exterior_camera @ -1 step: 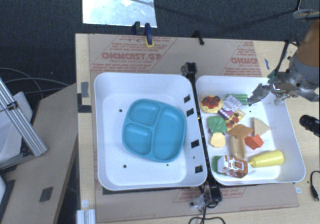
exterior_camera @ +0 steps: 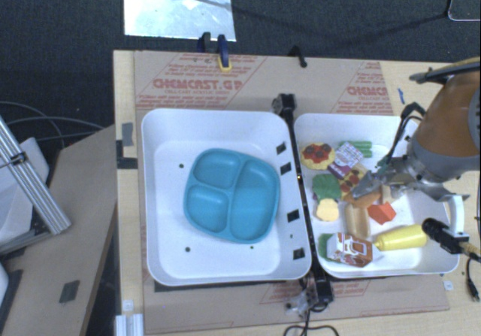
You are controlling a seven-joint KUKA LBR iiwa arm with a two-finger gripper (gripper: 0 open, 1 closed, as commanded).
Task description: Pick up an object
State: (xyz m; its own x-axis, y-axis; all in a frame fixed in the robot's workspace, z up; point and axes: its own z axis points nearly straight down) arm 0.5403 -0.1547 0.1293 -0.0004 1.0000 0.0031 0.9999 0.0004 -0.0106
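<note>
I have the gripper (exterior_camera: 366, 188) down inside the right bin (exterior_camera: 391, 125), reaching in from the right edge of the view, its tip sitting low over the middle of the pile of toy food. From this slanted overhead angle I cannot tell how far apart the fingers stand, nor whether anything is between them, so I claim no hold.

The relation I care about: the nearest candidate is the tan bun-like piece (exterior_camera: 357, 220), which lies just below the tip in the picture (that is, toward the near rim of the bin). Its long axis runs roughly up and down the frame, so a grasp across its narrow width looks the sensible one to me. The orange block (exterior_camera: 382, 212) sits just beside it to the right, close enough that I judge it could get nudged or caught along with it.

Other pieces crowd around: a green broccoli piece (exterior_camera: 326, 186) to the left of the tip, a yellow round piece (exterior_camera: 327, 210) below that, a yellow bottle (exterior_camera: 401, 237) lying on its side near the front rim, and a small carton (exterior_camera: 351, 249) in the front corner.

The left bin (exterior_camera: 218, 125) holds a blue divided plate (exterior_camera: 231, 195), well apart from the arm.
</note>
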